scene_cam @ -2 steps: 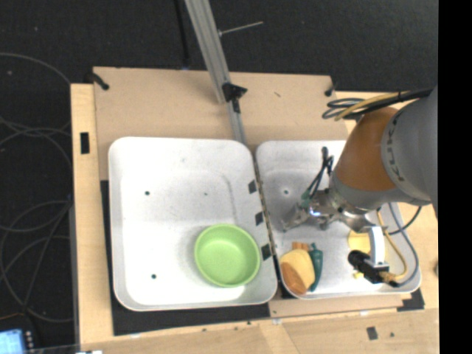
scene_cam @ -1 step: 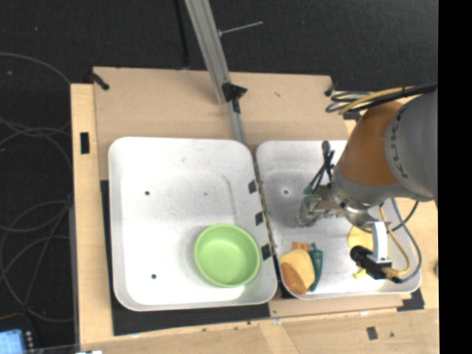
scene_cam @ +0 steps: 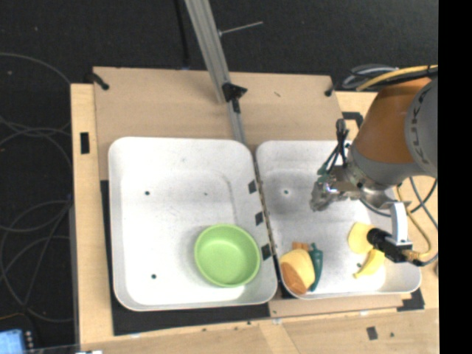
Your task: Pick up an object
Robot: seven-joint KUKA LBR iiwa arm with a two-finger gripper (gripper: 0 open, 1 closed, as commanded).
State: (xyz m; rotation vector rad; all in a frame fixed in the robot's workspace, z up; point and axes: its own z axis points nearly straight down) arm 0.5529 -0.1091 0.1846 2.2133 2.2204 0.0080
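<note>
Smooth white plastic bins (scene_cam: 177,175) sit on a matt wooden desk (scene_cam: 147,102), beside a glossy green plastic bowl (scene_cam: 227,254) and a dull metal rail (scene_cam: 210,39).

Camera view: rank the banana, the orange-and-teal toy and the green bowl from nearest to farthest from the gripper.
Gripper is in the right bin.
1. Banana, right bin, near corner by the arm.
2. Orange-and-teal toy, right bin, by the divider.
3. Green bowl, left bin.
</note>
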